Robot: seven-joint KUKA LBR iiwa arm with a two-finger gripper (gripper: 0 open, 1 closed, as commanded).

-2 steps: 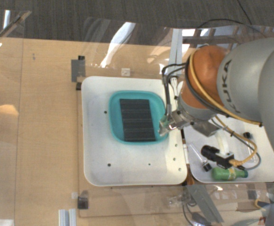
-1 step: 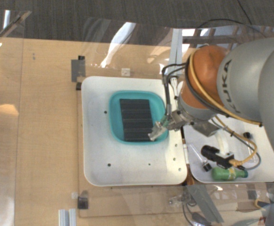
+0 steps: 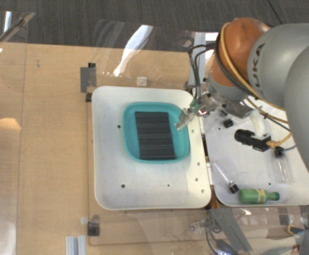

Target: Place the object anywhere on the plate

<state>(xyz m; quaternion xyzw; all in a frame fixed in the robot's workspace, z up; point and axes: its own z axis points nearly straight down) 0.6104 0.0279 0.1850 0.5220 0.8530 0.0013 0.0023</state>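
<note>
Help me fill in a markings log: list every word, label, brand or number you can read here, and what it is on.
"UKA": on the grey arm; the start of the lettering is hidden.
Any label on the green bottle: too small to read.
Any print on the small pale tag on the bench: too blurred to read.

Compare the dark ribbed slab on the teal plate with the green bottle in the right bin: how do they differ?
The slab is flat, rectangular and dark; the green bottle is round and necked. The slab rests on the teal plate in the left bin; the bottle lies on its side on the right bin's floor. Neither stands upright.
</note>
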